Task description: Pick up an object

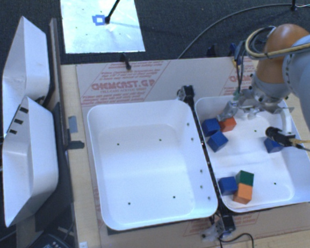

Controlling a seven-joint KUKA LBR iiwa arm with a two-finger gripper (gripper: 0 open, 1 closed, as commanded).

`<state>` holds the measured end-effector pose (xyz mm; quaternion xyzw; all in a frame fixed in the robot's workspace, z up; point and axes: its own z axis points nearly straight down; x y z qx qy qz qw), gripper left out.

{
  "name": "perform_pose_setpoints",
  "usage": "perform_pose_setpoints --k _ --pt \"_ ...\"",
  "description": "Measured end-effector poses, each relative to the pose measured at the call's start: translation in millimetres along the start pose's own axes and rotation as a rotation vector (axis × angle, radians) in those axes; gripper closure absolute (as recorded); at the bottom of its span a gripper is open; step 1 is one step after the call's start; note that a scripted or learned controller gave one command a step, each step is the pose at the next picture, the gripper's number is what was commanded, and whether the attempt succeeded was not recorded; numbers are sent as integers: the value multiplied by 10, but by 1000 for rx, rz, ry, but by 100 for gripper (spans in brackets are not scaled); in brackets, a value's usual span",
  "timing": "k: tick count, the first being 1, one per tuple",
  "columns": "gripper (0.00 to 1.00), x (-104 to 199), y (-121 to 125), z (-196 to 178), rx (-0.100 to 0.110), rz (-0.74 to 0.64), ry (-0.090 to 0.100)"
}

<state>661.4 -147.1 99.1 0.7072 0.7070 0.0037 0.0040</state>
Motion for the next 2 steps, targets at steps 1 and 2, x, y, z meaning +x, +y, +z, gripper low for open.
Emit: perform_pose_setpoints --k 1,2 --pt "0 12 -46 50 9 0 0" --pt "0 -169 -374 85 9 78 0"
